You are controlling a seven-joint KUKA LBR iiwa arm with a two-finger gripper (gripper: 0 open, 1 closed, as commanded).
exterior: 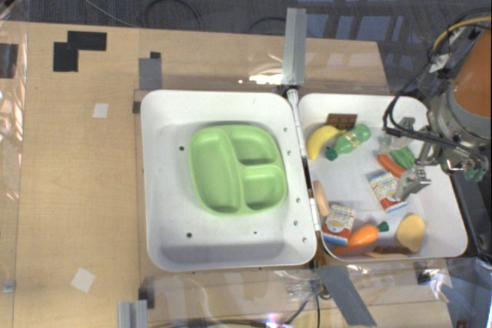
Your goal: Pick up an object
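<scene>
The right bin (442, 200) holds the loose objects. A yellow banana (320, 140), a green bottle (347, 141) and a brown bar (340, 120) lie at its back. In the middle are a red-orange piece with a green end (395, 163) and a small white, red and blue packet (387, 191). A carrot (362, 236), a red and white carton (338, 218) and a yellow lump (411, 230) sit at the front. My gripper (417, 171) hangs low over the bin's right part, just right of the packet. It is open, with nothing between its fingers.
The left bin (165, 234) holds a green divided plate (234, 169). A pinkish sausage-like piece (320, 198) lies against the ridge between the bins. A metal post (294, 50) stands behind the bins. Black cables (400, 113) loop off the wrist over the right bin's back corner.
</scene>
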